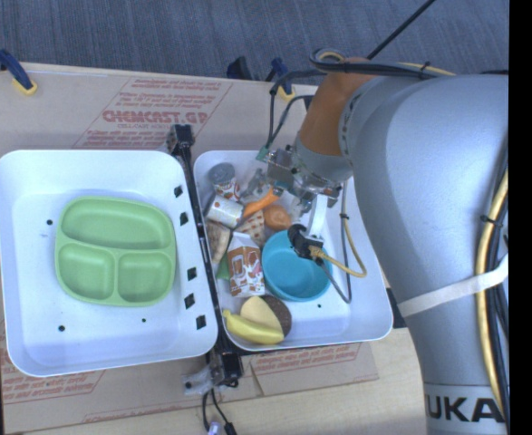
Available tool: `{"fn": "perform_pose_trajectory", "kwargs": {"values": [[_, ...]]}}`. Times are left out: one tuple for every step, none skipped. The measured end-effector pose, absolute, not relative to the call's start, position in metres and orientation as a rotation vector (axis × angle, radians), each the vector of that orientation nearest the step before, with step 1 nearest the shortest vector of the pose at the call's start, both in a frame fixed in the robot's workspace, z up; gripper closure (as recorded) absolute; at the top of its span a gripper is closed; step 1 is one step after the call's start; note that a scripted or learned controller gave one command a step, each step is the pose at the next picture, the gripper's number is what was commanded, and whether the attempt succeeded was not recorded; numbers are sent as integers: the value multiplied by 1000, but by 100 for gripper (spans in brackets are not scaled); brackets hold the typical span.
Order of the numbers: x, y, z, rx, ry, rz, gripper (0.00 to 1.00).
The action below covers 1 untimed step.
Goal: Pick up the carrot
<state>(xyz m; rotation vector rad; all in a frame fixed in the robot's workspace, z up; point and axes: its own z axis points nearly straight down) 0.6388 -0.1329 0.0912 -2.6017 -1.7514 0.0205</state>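
One arm reached in from right, gripper (279, 188) low over right bin (372, 299); jaw state unclear. Carrot (258, 206) lay just beside it, crowded by blue bowl (295, 272), packets (245, 268), banana (252, 330).

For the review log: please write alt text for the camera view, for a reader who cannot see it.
The grey arm's gripper reaches into the right bin, above an orange carrot among crowded toy food, a banana and a blue bowl. The left bin holds a green divided plate.
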Motion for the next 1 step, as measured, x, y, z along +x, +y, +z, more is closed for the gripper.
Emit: {"fn": "perform_pose_trajectory", "kwargs": {"values": [[639,-132,101,-2589,-1761,28,100]]}}
